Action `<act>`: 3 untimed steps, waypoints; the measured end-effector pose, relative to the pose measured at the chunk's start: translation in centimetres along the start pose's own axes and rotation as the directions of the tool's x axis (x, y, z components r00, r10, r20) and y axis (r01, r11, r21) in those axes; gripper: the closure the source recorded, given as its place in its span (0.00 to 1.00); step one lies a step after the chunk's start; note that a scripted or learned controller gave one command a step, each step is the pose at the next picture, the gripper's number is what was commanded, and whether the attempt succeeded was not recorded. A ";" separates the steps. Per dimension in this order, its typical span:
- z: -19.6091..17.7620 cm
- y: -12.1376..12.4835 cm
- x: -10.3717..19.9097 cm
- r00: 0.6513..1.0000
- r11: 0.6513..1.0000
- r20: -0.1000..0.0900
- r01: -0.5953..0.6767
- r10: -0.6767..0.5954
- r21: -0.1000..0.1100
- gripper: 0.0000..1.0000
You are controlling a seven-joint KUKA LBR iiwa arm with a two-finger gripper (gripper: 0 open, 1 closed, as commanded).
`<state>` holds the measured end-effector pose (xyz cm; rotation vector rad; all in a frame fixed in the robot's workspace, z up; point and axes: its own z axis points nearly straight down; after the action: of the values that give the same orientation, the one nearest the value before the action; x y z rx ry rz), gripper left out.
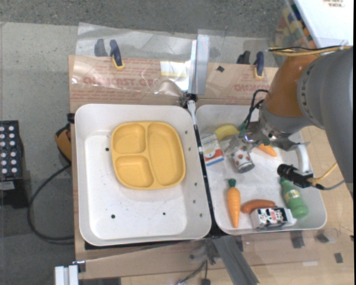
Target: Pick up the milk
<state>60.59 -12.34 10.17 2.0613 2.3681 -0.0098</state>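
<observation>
milk (210,149) at right bin (311,221) left wall | gripper (247,140) right of it, over can (242,159); jaw state: can't tell | risk: grabs can or banana (226,132) instead, or carton pins vs wall & slips

Bench (136,76) (two white bins (95,212))

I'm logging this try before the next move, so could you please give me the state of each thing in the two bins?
Milk carton: lying at right bin's left wall.
Can: tipped, below the gripper.
Carrot: lying flat.
Sausage: lying flat.
Green bottle: lying down.
Yellow tray: flat in left bin.
</observation>
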 end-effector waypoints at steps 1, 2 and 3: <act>-8.5 -0.4 -2.7 0.938 0.938 -0.001 0.347 -0.347 -0.004 1.00; 0.9 -4.2 -2.7 0.901 0.901 -0.003 0.433 -0.433 -0.006 1.00; 1.0 -4.2 -2.6 0.901 0.901 -0.004 0.433 -0.433 -0.007 0.00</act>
<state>56.75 -15.54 9.23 1.4843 2.7682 0.0018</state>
